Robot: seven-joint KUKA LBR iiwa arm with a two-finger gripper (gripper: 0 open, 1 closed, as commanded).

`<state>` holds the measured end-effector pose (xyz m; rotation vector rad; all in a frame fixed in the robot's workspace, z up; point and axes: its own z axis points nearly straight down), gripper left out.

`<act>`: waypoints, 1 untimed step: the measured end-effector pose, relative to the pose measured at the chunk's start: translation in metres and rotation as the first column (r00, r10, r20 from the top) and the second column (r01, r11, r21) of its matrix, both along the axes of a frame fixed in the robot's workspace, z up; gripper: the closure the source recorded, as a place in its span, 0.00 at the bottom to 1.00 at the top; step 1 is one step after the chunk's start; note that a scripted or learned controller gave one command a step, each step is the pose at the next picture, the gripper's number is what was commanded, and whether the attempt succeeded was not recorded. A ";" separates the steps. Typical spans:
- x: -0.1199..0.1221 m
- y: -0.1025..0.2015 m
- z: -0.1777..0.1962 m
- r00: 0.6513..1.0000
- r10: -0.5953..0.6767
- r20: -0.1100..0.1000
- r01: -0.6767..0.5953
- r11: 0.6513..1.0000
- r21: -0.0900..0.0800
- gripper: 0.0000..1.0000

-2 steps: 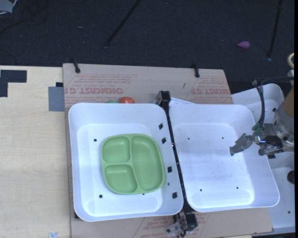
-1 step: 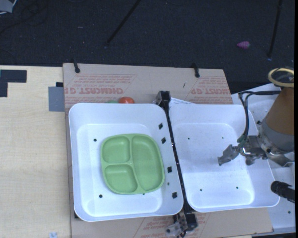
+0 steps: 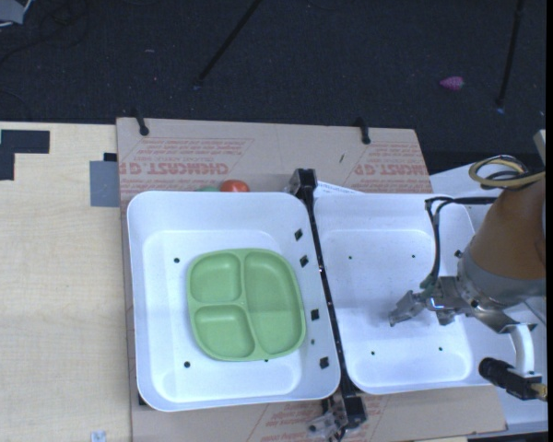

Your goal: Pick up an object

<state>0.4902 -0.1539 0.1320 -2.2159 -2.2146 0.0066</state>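
Observation:
A light green divided plate (image 3: 245, 304) lies flat in the middle of the left white bin (image 3: 157, 238). My gripper (image 3: 407, 309) hangs low over the floor of the right white bin (image 3: 369, 247), in its right half and pointing left. It is well apart from the plate, across the divider between the bins. The grey arm with its orange band (image 3: 516, 238) comes in from the right edge.
A small red object (image 3: 233, 187), with a bit of green beside it, sits on the cardboard just behind the left bin's back rim. A black clip strip (image 3: 315, 274) runs between the bins. A wooden benchtop (image 3: 46, 293) lies to the left.

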 end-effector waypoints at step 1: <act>0.000 0.001 -0.046 1.000 -0.001 0.008 0.001 1.000 -0.003 0.00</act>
